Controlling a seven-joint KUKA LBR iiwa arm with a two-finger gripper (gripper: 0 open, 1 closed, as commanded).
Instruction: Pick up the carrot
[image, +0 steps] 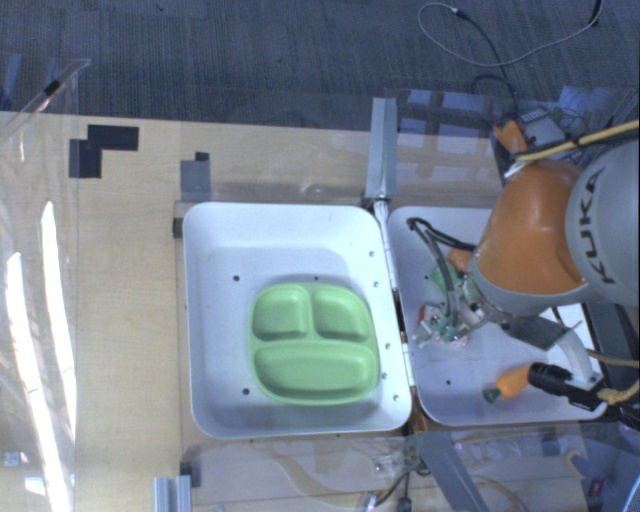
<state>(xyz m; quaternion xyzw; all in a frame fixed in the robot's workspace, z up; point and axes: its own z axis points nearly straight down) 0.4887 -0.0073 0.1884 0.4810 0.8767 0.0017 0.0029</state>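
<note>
The carrot (512, 381) lies on its side near the front wall of the right bin (440, 402), close to the tool (446, 322), whose opening I cannot tell, and it looks light, stiff and smooth, best pinched across its thick orange middle.

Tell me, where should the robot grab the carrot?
Probably around the orange middle of the carrot, coming straight down from above and squeezing across its thin width. It lies flat on the floor of the right bin, green end pointing left, so its long sides look free to pinch.
</note>
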